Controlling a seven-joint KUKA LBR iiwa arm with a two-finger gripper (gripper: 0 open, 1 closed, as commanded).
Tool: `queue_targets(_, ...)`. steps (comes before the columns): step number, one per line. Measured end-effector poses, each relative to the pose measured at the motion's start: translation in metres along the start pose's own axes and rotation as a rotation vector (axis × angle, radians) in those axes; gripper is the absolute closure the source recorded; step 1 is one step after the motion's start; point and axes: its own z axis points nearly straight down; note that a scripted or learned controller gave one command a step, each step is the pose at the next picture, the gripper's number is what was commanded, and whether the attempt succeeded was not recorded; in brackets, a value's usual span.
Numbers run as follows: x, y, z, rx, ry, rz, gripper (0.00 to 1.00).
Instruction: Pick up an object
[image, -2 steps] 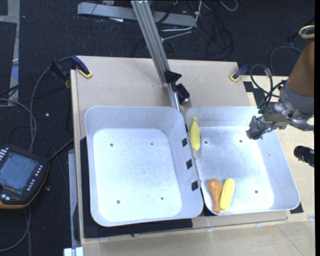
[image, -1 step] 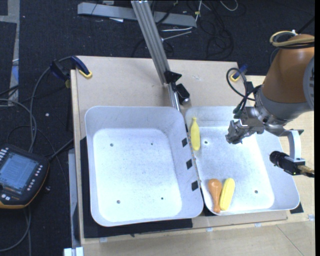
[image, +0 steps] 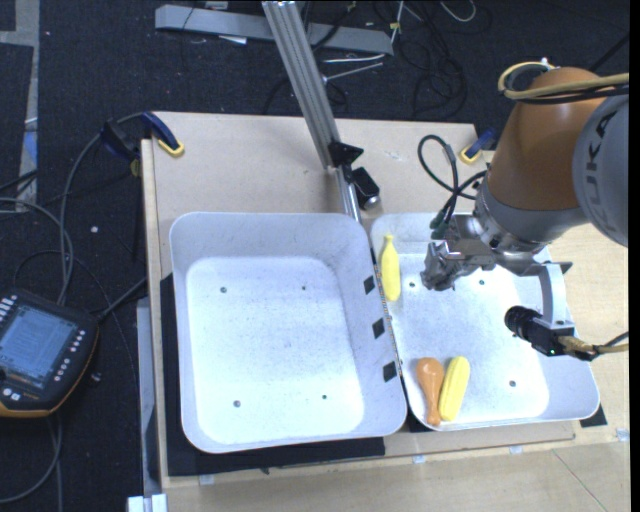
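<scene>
The grey arm (image: 560, 150), with its orange band, reaches in from the right and hangs over the upper part of the right bin (image: 500, 330). Its gripper (image: 440, 270) is dark and points down toward the bin floor near the bin's upper left corner. From this angle the state of the gripper cannot be told, and nothing can be seen held in it.

Three things lie in the right bin. A yellow banana-shaped toy (image: 389, 268) lies lengthwise along the bin's left wall, just left of the gripper and close to it; whether the two touch cannot be told. Near the bin's lower left corner, well apart from the gripper, an orange pear-shaped piece (image: 430, 383) and a yellow block (image: 454, 387) lie side by side and touching, the orange one on the left.

A small black camera unit (image: 530, 328) on a white bracket hangs from the arm's wrist over the right side of that bin, with a cable running off to the right.

The left bin (image: 270, 330) sits beside the right one, their rims overlapping along the middle. Both rest on a pale wooden surface (image: 250, 165). A slanted metal rail (image: 310, 85) rises from the surface behind the bins. On the dark floor to the left lies a handheld control pad (image: 35, 350) with a lit screen and its cable.
</scene>
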Motion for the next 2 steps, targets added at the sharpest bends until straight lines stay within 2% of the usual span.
queue_targets(2, 0.117, -0.024, 0.017, 0.001, 0.0, -0.001, 1.0)
